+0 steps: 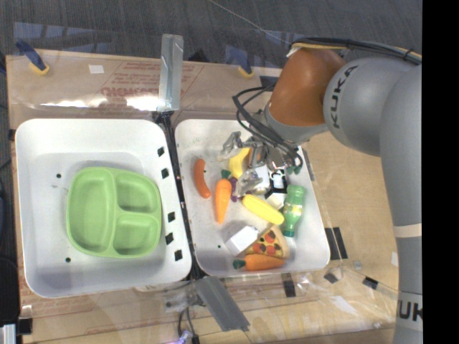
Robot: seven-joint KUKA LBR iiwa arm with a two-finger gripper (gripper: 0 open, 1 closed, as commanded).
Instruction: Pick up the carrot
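In the left bin (29, 192) lay a green plate (113, 211) with three wells, flat and bare, well apart from everything the task concerned. The bench (86, 77) beneath was covered in clear film over cardboard, likely to keep the bins from sliding. Across the divide, in the right bin (315, 253), the toys were crowded together. A red sausage (202, 178) lay nearest the left wall, and just beside it the carrot (223, 199) rested with its thick end up and its point toward the near edge, apart from the sausage but close. A white block (242, 239) sat below the carrot's tip, a pizza slice (270, 241) beside that, and a second orange piece (262, 262) lay along the near wall; it could be mistaken for the target. Further right a banana (262, 209) lay slantwise, touching a green bottle (292, 210). The jaws (252, 165) hung over the bin's far middle, just right of the carrot's thick end and above a yellow piece (239, 162). Whether they stood wide or narrow, I could not tell; cables and clutter hid them. They seemed to need a shift leftward before any descent on the carrot.
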